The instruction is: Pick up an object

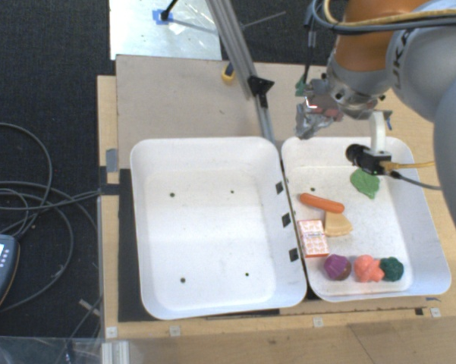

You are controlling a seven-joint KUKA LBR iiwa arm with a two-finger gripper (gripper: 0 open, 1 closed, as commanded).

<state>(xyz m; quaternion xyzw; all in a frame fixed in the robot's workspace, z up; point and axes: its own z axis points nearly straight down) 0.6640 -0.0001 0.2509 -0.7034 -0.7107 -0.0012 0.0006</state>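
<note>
Beside the left bin (pixel 205 226), inside the right bin (pixel 417 249), we see the carrot (pixel 322 202), box (pixel 312 238) and green leaf (pixel 365 183) lying unlifted while our hand (pixel 312 120) hovers above that bin's far-left corner, grip unreadable, so we judge it approaching, needing descent onto one.

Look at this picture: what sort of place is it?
Probably a robotics lab: a grey robot arm reaches over two white bins, with toy food and loose cables nearby.

Seven small objects (pixel 335 225) lie in the right bin (pixel 421 237) (mostly its near half)
</note>
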